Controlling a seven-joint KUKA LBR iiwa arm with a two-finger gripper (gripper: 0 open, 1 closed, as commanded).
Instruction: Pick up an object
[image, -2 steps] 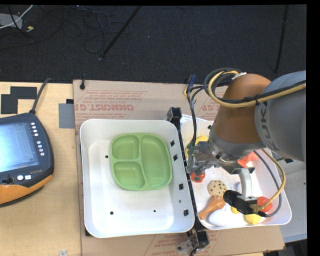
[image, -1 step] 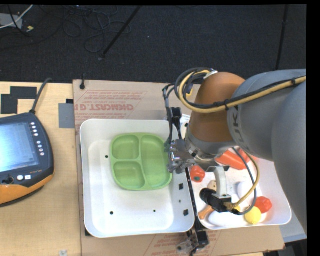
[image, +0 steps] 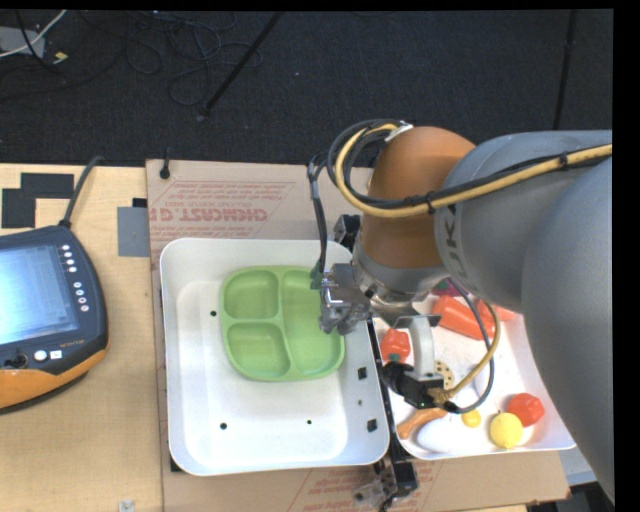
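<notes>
From above, the gripper (image: 338, 312) hangs right over the right edge of the green plate (image: 270, 325) in the left bin (image: 200, 420), and I cannot tell whether it grips anything, while the toy foods lie in the right bin (image: 545, 435).

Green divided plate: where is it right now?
The green divided plate lies in the left white bin, toward its right wall, with the arm's hand over its right edge.
</notes>
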